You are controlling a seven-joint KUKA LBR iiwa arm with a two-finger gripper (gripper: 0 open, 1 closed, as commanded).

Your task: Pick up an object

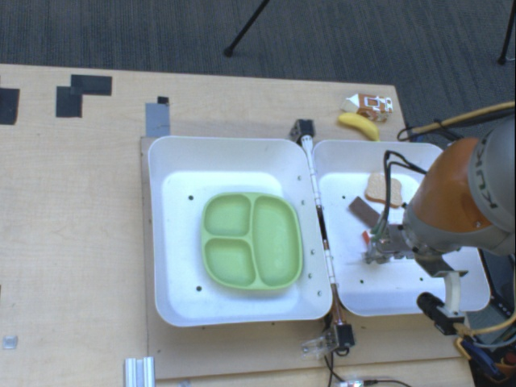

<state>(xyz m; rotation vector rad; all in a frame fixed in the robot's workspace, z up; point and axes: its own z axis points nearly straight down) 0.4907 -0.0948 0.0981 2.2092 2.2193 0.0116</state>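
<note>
The right bin [363, 297] holds a tan slice of toast [382, 189] near its back, a dark brown flat piece [362, 210] beside it, and a small red bit [366, 237] just below. My gripper [376, 252] reaches down into this bin from the right, its tip close beside the red bit and in front of the brown piece. The grey and orange arm [455, 200] covers the bin's right part. I see nothing between the fingers.
The left bin [173, 216] holds a green three-compartment plate [251, 240]. A banana [359, 124] and a small packet [371, 103] lie on the bench behind the right bin. Black cables and a clamp [439, 311] hang at the right bin's front right.
</note>
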